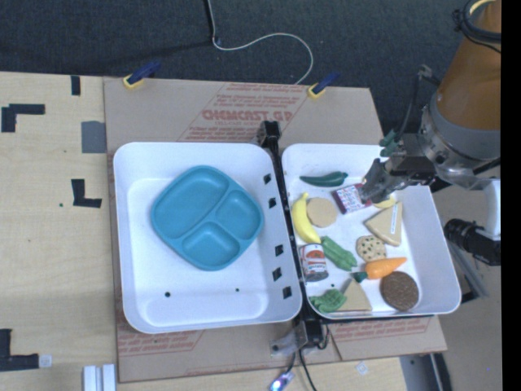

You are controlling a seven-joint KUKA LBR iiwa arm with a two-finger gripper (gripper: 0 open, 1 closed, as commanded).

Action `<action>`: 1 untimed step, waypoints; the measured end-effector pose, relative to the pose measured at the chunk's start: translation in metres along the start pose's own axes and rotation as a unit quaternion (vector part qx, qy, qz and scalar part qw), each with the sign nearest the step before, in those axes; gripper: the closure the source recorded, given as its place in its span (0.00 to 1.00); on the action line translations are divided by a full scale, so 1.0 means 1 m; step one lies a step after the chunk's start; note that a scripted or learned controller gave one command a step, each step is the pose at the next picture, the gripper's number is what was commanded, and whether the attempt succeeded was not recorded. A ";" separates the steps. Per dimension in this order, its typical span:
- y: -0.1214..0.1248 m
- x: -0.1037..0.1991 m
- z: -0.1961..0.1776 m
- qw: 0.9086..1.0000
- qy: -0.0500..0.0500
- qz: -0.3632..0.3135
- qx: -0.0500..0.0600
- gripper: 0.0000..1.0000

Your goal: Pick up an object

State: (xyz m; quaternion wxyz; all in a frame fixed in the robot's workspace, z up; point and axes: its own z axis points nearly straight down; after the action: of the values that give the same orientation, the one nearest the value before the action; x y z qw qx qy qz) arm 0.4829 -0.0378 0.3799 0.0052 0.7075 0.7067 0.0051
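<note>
Your claw (pixel 376 187) hangs over the right bin (pixel 431 243); whether it is spread or pressed together, you cannot tell. The small purple packet (pixel 348 198) lies just left of it, a pale cheese wedge (pixel 387 225) just below. Cardboard (pixel 244 112) underlies both white bins on a wooden bench, dark carpet beyond. The packet is flat, pink-and-purple, tilted.

The grey KUKA arm with its orange band (pixel 476 63) reaches in from the right, its wrist bent down and leftward. The dark two-finger gripper (pixel 376 187) hangs low over the upper right part of the right-hand shallow white bin (pixel 444 255), pointing left and downward.
</note>
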 end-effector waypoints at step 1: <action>-0.001 0.088 0.069 1.000 0.001 -0.005 0.012 1.00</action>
State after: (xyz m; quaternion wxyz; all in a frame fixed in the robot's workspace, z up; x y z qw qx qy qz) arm 0.4825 0.0502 0.3110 -0.0035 0.7037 0.7105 -0.0025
